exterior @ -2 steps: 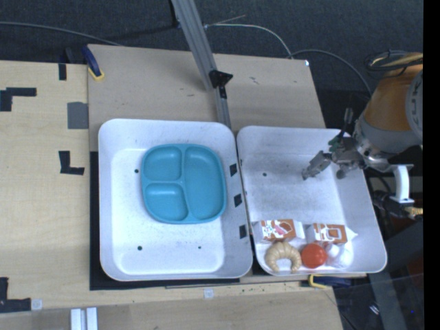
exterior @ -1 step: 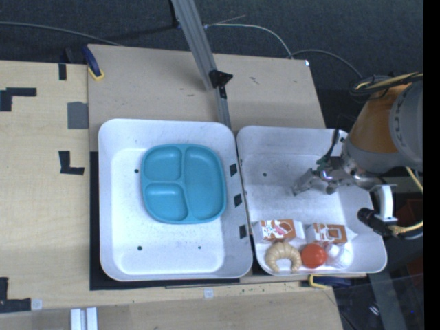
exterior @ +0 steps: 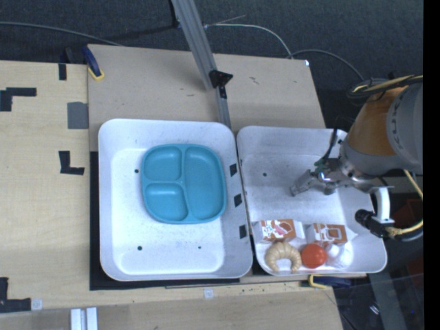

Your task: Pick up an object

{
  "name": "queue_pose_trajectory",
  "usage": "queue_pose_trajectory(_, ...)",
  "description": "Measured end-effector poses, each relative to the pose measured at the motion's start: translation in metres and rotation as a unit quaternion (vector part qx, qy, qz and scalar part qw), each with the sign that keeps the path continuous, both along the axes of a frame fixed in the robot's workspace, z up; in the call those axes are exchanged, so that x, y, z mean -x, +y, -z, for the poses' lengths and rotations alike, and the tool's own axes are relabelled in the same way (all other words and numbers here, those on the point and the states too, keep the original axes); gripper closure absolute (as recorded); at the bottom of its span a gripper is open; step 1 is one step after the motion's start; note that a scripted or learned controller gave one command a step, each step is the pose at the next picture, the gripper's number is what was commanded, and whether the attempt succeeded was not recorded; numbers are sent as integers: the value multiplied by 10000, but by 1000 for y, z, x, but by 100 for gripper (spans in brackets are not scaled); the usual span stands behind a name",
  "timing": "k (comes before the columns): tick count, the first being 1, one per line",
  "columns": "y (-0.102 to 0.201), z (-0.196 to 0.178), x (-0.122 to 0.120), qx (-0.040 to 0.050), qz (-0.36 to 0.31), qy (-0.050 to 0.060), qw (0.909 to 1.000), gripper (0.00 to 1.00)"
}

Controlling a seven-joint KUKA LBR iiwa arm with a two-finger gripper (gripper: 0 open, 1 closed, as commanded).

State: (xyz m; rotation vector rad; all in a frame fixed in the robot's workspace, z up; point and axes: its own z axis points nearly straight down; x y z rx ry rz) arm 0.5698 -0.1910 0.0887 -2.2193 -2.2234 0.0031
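My gripper (exterior: 297,188) hangs over the middle of the right bin (exterior: 275,150), reaching in from the right on the grey arm with its orange band (exterior: 375,126). It sits above bare bin floor, apart from the objects. Along the bin's near edge lie a tan croissant (exterior: 283,255), a red ball-like fruit (exterior: 313,256), two brown-and-white packets (exterior: 277,230) (exterior: 330,234), and a small white item (exterior: 338,255). I see nothing between the gripper and the floor.
The left bin (exterior: 117,184) holds a blue three-compartment plate (exterior: 183,183). A grey metal pole (exterior: 199,40) slants down to the bins' far edge. Cables (exterior: 405,229) hang by the arm at right.
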Motion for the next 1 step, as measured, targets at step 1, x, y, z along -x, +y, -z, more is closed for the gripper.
queue_pose_trajectory(1, 1, -10, 0, -4, -7, 3, 10000, 100)
